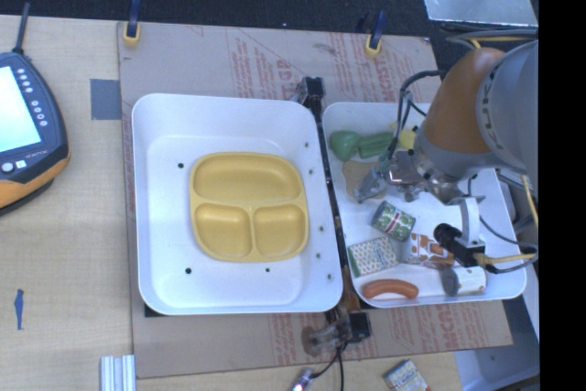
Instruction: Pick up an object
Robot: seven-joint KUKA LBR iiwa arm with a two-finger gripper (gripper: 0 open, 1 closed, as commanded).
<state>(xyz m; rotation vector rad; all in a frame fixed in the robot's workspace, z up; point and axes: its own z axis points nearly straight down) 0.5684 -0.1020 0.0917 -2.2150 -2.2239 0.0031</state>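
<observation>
You have two white bins side by side on the table: the left bin (146,197) and the right bin (352,110). The left one carries a single yellow plate (248,204) with three compartments, lying in its middle. The right one carries five loose things you can count:
- one green piece (352,145) in its far left corner
- one small green-and-white can (394,220) near its middle
- one patterned packet (371,255) by its left edge
- one orange-and-white carton (423,248) just right of the packet
- one reddish sausage (391,290) along its near edge

The tool (377,185) hangs in the right bin between the green piece and the can. From here you cannot tell how far open it is, or whether it touches or grips anything.
</observation>
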